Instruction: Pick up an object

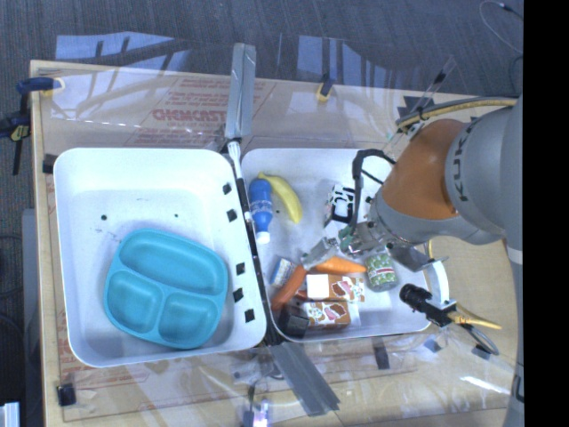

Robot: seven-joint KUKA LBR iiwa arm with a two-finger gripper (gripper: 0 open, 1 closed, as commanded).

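Observation:
My gripper (345,238) hangs low over the middle of the right bin (302,163), just above an orange carrot (341,264). A small green-patterned jar (380,273) stands to the right of the carrot. Below it lie two brown snack packets (329,301), and a second orange carrot (286,286) lies slanted at the left. A yellow banana (284,197) and a blue bottle (260,205) lie toward the bin's upper left. A black-and-white item (341,204) sits just above the gripper. I see nothing held between the fingers.
The left bin (80,185) holds a light blue divided plate (166,288) in its lower half. A row of black clips runs along the divider (244,256) between the bins. The arm's orange band (422,185) covers the right bin's right side.

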